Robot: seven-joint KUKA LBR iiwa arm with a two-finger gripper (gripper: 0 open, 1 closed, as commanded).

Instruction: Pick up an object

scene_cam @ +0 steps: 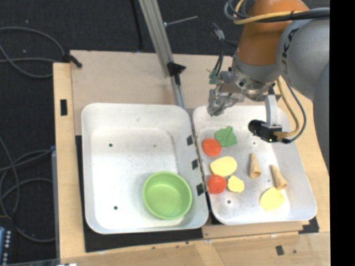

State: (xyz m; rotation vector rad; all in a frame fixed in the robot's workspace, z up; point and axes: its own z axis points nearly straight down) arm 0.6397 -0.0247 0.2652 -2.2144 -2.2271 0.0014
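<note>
Lowest in the frame, a green bowl [167, 194] sits in the left bin [111, 126]. In the right bin [299, 204] lie a yellow disc [272, 199], two red balls [216, 184], two yellow pieces [223, 165], two tan cones [254, 164] and a green leafy piece [226, 136]. Higher up, my jaws [218, 105] hang over the right bin's upper left corner, clear of everything; I cannot tell whether they are spread.

Arm [288, 43] reaches in, gripper [216, 107] pointing down.
</note>
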